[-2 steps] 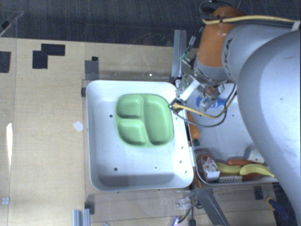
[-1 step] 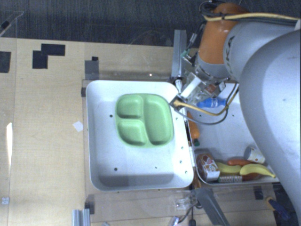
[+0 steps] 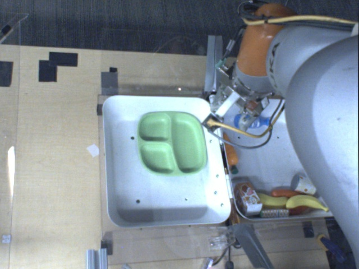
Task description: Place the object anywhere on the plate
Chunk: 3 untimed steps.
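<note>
Green three-compartment plate [image 3: 171, 142] is lying in the left bin [image 3: 118, 167], nothing on it. Gripper [image 3: 220, 115] is hovering at the plate's right edge. Right bin [image 3: 263, 161] is holding a banana [image 3: 305, 202], a packet [image 3: 248, 199], and an orange item [image 3: 231, 156].

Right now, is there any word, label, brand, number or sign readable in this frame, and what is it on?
None can be read.
Small packet in the right bin: printed wrapper, too blurred to read.
Black block marks on the bench: shapes, not letters.
Green plate and left bin: no lettering seen.
</note>
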Motion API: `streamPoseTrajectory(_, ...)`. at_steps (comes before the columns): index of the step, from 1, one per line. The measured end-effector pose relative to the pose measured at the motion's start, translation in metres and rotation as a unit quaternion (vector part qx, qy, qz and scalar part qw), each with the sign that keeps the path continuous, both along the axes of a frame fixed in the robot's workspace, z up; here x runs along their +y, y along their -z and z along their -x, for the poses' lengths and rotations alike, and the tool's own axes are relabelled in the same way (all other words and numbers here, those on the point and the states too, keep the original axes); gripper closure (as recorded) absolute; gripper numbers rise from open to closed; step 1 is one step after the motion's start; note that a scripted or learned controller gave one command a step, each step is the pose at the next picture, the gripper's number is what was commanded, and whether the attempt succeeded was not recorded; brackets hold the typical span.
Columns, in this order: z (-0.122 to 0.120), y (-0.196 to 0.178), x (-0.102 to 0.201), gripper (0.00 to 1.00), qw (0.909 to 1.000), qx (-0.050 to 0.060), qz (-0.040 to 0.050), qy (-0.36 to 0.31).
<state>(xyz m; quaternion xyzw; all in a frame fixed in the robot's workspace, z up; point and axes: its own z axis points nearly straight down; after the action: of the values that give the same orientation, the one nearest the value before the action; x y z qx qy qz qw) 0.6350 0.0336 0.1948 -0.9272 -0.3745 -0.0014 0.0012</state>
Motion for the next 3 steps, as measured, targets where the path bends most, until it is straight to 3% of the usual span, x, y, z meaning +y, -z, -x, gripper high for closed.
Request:
streamPoseTrajectory(1, 0.032, 0.011, 0.067, 0.00, 0.9978, 0.001, 0.0009, -0.067)
streamPoseTrajectory(2, 0.079, 0.100, 0.202, 0.00, 0.9988, -0.009, -0.0013, -0.048)
streamPoseTrajectory(3, 0.021, 0.067, 0.172, 0.00, 0.9974, 0.000, 0.0011, -0.072)
